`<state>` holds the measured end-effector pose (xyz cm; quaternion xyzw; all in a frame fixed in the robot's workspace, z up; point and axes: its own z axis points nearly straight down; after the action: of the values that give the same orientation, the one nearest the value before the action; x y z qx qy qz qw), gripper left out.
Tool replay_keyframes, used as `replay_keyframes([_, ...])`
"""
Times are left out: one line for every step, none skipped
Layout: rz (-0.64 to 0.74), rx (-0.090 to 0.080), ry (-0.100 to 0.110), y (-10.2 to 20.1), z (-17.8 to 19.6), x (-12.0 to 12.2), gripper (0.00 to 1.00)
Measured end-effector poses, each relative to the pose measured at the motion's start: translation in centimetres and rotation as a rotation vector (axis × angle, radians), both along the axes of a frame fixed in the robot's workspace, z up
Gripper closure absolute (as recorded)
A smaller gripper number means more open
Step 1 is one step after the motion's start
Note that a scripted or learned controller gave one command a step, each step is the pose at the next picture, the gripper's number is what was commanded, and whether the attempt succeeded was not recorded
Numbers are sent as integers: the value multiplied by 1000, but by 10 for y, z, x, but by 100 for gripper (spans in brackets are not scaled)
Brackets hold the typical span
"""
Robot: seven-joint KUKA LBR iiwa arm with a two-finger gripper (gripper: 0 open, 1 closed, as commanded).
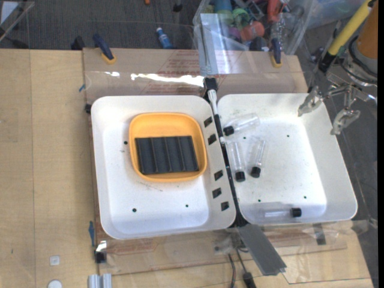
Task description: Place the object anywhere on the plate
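This is a robotics lab or test workshop; two shallow white bins (282, 161) sit side by side on a wooden counter (42, 161), fixed over taped-down cardboard (144, 71); blue-handled clamps (103, 47) grip the counter's far edge; a clear plastic tub (258, 17) heaped with mixed colourful objects stands behind; beyond it lies grey carpeted floor (108, 5) with scattered oddments.
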<state>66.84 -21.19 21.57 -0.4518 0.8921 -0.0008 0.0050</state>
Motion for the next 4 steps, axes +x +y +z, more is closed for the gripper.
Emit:
replay_keyframes([328,-2,0,-4,-5,0,0])
replay_keyframes([643,-4,0,-9,-11,0,0])
replay_keyframes([997,-5,0,4,-4,0,0])
replay_keyframes([1318,-3,3,24,-9,-2,0])
